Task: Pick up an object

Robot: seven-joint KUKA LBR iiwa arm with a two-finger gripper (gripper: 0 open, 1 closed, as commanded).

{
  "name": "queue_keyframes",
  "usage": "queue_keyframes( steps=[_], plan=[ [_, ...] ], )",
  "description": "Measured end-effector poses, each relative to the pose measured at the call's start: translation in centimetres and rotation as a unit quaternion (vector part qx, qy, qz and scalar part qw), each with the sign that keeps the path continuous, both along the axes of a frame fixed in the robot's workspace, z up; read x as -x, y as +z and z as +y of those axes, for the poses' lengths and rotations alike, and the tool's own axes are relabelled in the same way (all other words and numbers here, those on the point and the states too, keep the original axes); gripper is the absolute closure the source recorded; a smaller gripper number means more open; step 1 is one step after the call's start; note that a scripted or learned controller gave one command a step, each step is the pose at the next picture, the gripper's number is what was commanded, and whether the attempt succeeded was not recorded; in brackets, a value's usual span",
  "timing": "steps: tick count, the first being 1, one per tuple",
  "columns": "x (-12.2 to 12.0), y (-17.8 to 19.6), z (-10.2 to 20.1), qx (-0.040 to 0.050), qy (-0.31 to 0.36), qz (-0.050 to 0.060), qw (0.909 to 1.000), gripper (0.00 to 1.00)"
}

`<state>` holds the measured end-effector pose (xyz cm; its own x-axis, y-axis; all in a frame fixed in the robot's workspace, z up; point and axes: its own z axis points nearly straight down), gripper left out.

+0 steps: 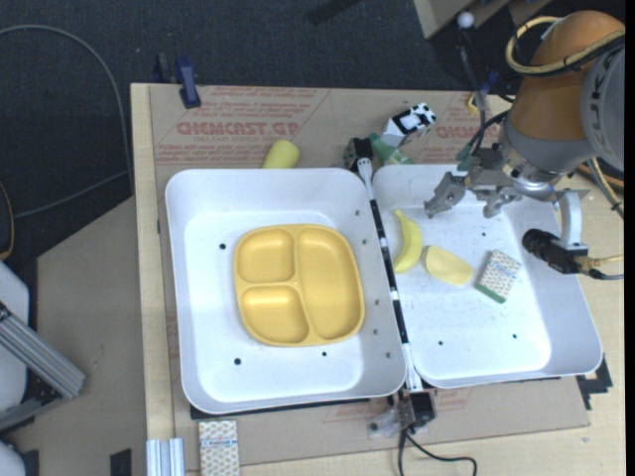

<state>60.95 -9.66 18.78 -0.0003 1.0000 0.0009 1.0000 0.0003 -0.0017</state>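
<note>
You've got 2 white bins: left one (189, 266) w/ 1 yellow divided plastic plate (298, 284); right one (556, 335) w/ 3 items: yellow banana (408, 242), yellow wedge (447, 266), green-edged sponge (498, 275). Claw (472, 194) spread open, gripping nothing, above right bin's far edge

A blue clamp (186, 81) is clipped to the table's (149, 226) back-left edge, and a grey cable (79, 48) is looped on the dark floor (79, 147).

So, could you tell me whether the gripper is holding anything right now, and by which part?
Nothing is held: the gripper hangs open above the right bin, apart from the banana.
</note>
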Motion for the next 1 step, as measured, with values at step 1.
queue_keyframes(
  steps=[1],
  plan=[
    [-0.14, -8.72, 0.5, 0.0001, 0.0, 0.0, 1.0, 0.0]
  ],
)
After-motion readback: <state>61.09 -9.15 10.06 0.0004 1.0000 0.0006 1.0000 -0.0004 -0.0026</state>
